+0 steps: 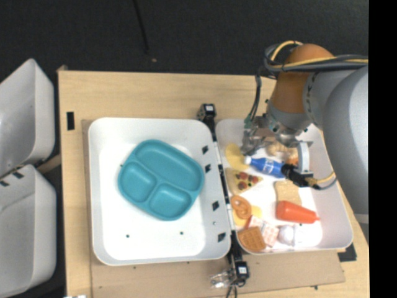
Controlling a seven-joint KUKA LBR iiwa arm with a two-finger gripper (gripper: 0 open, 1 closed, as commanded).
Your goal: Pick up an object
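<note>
The right bin (332, 231) holds several toy foods: a blue bottle (267, 166), an orange carrot (296, 212), a yellow piece (234, 158), a pizza slice (247, 180), a pretzel (241, 208), a waffle (252, 238) and a tan bread slice (288, 192). My gripper (253, 143) reaches down into the bin's far left part, just above the blue bottle and beside the yellow piece. The wrist hides its fingertips. The orange band (291, 92) of the arm stands over the bin's far edge.
The left bin (105, 228) carries a teal divided plate (161, 179) in its middle. A black cable (307, 179) loops over the right bin near the bread slice. The grey arm (347, 129) covers the bin's right side. Wooden bench (142, 92) surrounds both bins.
</note>
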